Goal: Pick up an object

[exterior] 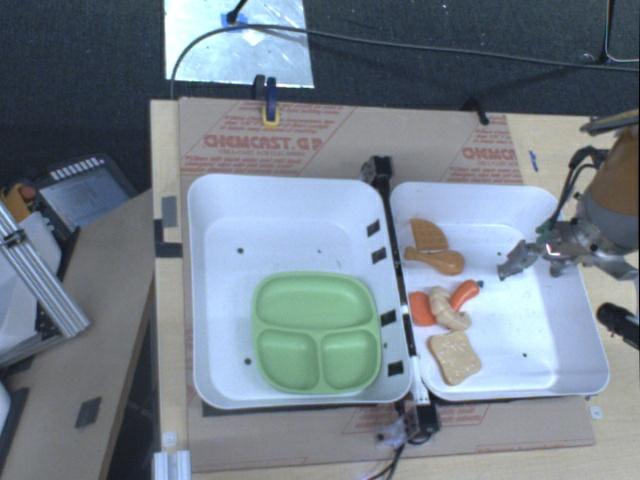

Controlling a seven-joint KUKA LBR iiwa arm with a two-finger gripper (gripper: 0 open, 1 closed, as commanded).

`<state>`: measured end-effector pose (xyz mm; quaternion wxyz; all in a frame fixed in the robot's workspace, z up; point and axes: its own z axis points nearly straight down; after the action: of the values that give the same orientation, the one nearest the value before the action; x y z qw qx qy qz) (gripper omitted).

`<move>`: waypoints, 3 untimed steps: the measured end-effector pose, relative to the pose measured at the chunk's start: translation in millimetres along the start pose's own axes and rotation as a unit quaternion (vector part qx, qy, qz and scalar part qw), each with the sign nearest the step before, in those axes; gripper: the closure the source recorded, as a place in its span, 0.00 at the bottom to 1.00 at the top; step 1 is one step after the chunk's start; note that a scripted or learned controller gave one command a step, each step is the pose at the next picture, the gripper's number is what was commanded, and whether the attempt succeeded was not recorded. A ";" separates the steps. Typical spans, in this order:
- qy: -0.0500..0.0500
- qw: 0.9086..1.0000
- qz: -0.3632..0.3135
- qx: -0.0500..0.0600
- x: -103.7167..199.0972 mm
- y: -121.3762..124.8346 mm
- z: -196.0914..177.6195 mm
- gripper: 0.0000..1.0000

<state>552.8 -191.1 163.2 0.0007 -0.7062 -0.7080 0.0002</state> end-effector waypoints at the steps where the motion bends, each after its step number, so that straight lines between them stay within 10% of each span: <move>1: 0.000 1.000 0.000 0.000 -0.6 -2.7 42.0 0.00; 2: 0.000 1.000 0.000 0.000 -0.5 -2.2 80.2 0.00; 3: -0.001 1.000 0.000 -0.003 -1.0 -1.0 67.4 1.00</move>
<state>551.7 -192.1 95.8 -0.0021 -0.7064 -0.7078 -0.0009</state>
